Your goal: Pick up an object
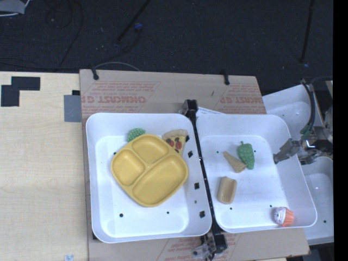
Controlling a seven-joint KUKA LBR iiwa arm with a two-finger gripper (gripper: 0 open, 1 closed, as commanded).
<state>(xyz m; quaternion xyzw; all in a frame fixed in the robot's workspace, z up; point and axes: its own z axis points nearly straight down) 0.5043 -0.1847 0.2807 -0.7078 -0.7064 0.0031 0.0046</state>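
Green pepper toy (246, 154) in right bin (298, 145), tool (293, 150) near

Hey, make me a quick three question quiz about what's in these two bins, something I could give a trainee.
1. True or false: the yellow divided plate lies in the left bin.
2. Which thing lies nearest the right bin's front right corner? A) green pepper toy B) tan block C) orange and white toy
3. Fill in: the pizza slice toy lies just beyond the plate, near the ____ between the bins.

Key
1. True.
2. C.
3. Divider.
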